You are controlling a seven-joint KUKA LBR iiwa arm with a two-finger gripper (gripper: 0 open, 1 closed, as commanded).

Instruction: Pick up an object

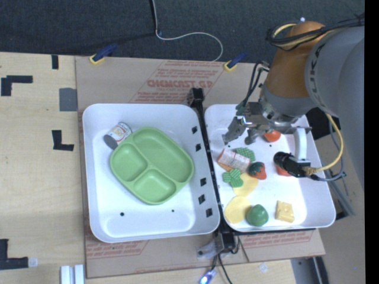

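Fig. 1. Single-arm pick, oblique overhead view. The end effector [238,138] hangs low over the upper-left part of the right bin [299,189], tilted toward the divider btw. bins. Its two fingers are spread apart w/ nothing visible between them, i.e. ready to grasp, nothing caught yet.

Candidate targets are clustered in the right bin, which probably explains the arm's position there. The pink-white packet [228,157] lies just below the fingertips, touching a leafy green piece [244,155]; judged the likeliest target. A red strawberry-like item [257,170] sits beside them, w/ a ridged green piece [234,178] and yellow slices [237,208] below. The green ball [258,215] and yellow block [285,211] lie near the bin's front edge, well apart from the fingers.

The left bin [155,219] holds a green divided plate [152,165] and a small can [119,134], both far from the arm. Both bins rest on the bench [177,78].

Risk (judgement): packet and leafy piece touch, so closing could nudge or pinch both.
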